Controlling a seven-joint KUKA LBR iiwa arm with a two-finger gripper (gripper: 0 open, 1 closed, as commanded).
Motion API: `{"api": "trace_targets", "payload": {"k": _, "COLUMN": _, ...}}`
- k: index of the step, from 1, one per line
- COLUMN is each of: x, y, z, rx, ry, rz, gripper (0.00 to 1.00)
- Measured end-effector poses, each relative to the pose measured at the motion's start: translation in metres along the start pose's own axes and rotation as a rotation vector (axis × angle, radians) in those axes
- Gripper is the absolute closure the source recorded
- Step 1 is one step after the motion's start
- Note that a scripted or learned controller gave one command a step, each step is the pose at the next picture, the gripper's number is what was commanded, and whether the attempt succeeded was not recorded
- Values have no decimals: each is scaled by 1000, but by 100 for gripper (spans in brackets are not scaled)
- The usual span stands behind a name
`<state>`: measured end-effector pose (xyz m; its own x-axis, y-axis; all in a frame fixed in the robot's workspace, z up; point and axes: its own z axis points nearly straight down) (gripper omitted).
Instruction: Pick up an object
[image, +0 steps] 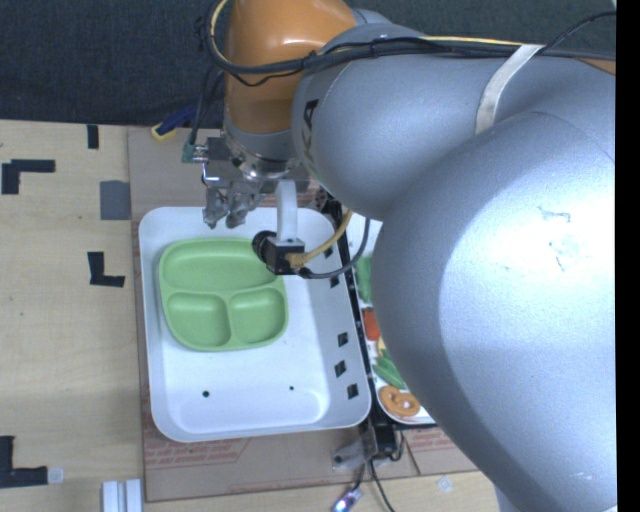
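A light green divided plate (222, 297) with three compartments lies in the far half of the left white bin (250, 400). My gripper (226, 214) hangs below the orange band, over the bin's far rim and just beyond the plate's far edge. Nothing shows in it. Beside it a white rod with a black fitting and cable (282, 247) hangs down to the plate's far right corner.
My grey arm covers most of the right bin (372, 300). At that bin's left side I can see parts of small colourful objects (400, 402), orange, red and green. A divider with black marks (343, 340) separates the bins. The tan bench spreads to the left.
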<state>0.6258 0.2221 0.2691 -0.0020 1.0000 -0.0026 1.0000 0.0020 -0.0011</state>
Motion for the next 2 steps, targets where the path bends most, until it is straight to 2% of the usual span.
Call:
{"api": "trace_targets", "payload": {"k": 1, "x": -72, "y": -35, "z": 57, "rx": 10, "ry": -4, "rz": 8, "gripper": 100}}
{"api": "trace_targets", "payload": {"k": 2, "x": -57, "y": -29, "z": -13, "rx": -3, "ry": 3, "rz": -1, "gripper": 100}}
